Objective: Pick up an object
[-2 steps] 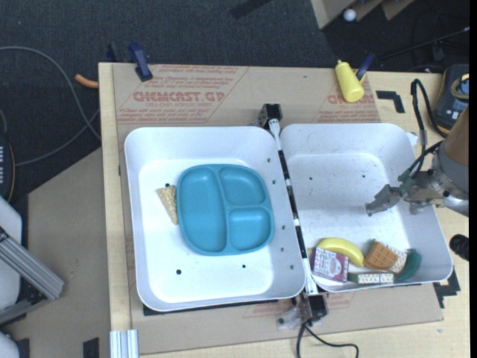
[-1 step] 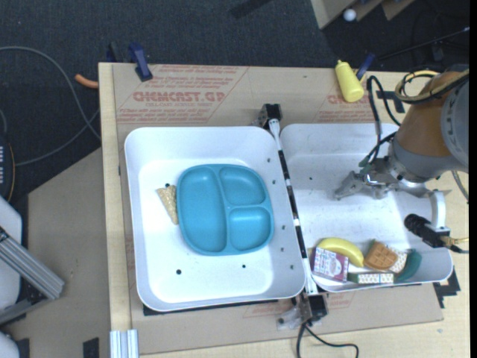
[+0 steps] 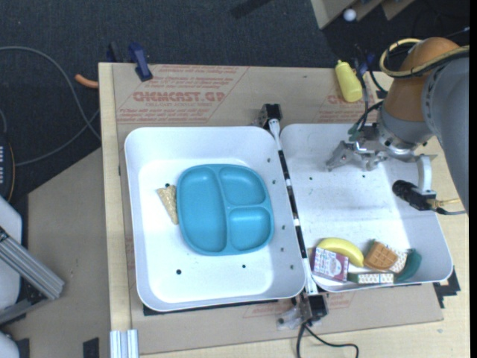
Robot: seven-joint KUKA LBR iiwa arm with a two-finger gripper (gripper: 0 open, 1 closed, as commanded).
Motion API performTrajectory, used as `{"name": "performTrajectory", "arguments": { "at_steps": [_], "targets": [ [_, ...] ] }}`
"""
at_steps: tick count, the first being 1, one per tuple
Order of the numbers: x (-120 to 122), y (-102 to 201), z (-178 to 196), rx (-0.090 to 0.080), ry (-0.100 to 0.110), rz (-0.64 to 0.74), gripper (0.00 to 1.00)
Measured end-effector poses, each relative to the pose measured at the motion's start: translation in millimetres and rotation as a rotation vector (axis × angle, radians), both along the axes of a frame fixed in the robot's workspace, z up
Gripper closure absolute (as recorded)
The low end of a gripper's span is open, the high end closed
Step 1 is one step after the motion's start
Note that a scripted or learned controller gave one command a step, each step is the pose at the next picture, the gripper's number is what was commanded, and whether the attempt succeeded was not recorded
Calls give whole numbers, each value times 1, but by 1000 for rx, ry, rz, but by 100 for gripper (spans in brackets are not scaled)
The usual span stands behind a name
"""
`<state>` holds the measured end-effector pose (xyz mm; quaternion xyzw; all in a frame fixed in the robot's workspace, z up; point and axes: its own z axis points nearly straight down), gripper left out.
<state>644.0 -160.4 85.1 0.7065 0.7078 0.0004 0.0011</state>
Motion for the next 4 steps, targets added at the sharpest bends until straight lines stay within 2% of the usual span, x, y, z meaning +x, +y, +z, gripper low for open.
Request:
{"name": "performTrajectory", "arguments": {
  "at_steps": [1,2,3,4],
  "targets": [
    [-82,-14,-1,0,3,-2,0],
    [-132,-57,-1,5,5,0,0],
    [-74,-33,0,1,0,0,0],
    [23,-16,0,0,1,0,0]
  ]
}}
